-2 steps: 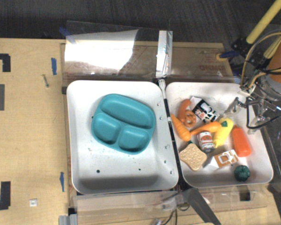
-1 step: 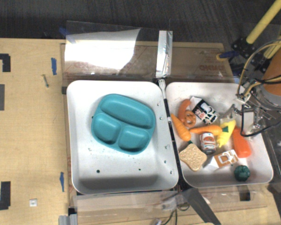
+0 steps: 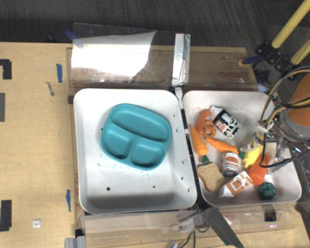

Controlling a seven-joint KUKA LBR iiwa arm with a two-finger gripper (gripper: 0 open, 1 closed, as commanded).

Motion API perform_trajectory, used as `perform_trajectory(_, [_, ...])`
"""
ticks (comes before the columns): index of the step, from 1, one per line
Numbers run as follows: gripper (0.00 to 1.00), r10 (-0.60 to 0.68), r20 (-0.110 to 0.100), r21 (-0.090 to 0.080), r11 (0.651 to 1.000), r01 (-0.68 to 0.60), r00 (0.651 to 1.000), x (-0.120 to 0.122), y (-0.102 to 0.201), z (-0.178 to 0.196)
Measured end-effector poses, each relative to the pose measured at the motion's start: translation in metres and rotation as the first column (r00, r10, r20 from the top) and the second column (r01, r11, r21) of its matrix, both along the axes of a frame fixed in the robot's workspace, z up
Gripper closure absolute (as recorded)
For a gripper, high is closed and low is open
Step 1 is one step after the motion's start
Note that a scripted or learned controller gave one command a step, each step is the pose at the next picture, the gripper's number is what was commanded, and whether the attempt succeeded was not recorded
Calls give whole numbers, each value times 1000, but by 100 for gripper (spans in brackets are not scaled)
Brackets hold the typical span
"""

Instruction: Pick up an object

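Note:
The right bin point(image 3: 289, 190) holds several toy foods. Among them are an orange carrot point(image 3: 199, 139), a black-and-white cow-patterned box point(image 3: 225, 124), a brown bread slice point(image 3: 212, 177), a small can point(image 3: 230, 163), a yellow banana point(image 3: 252, 155), an orange piece point(image 3: 257, 174), a small carton point(image 3: 239, 183) and a green broccoli point(image 3: 267, 190). My gripper point(image 3: 271, 148) hangs low over the bin's right side, just right of the banana and above the orange piece. Cables and the wrist cover it.
The left bin point(image 3: 93, 190) holds a teal divided plate point(image 3: 136, 135). A clear plastic sheet point(image 3: 113, 56) lies behind the bins. Yellow bars point(image 3: 294, 17) and cables stand at the upper right. The arm's orange band point(image 3: 306, 99) is at the right edge.

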State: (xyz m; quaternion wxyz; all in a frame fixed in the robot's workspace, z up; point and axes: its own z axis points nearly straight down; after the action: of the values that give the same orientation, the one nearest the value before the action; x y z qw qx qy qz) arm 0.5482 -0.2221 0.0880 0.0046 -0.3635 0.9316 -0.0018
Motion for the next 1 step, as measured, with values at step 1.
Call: perform_trajectory(1, [0,-139,22,-1,990,139,990,-35,38,4])
